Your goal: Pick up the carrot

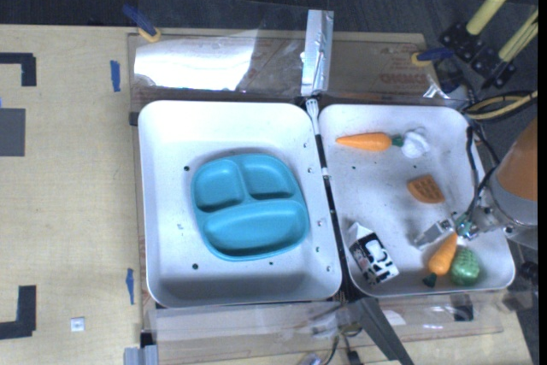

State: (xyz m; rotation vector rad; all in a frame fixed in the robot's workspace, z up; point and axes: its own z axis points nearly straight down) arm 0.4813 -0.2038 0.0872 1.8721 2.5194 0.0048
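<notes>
**Carrot lying far-left of the gripper, across the right bin**

The long orange plastic carrot with a green stub [363, 141] is lying in the shallow white right-hand bin [402, 286], near its far wall. Its long axis is running left to right in the view, roughly along that wall, with the green end pointing right towards a small white crumpled piece [415, 144].

The grey arm's two-finger gripper [449, 228] is hanging low over the near-right corner of the same bin, just beside a short orange cone-shaped piece [443, 256] and a green rounded piece [466, 267]. Whether it is clenched or released I cannot tell (metal parts blurring together).

The carrot is sitting well apart, up and left of the gripper in the view. A brown ridged oval piece [426, 189] is lying between them.
</notes>
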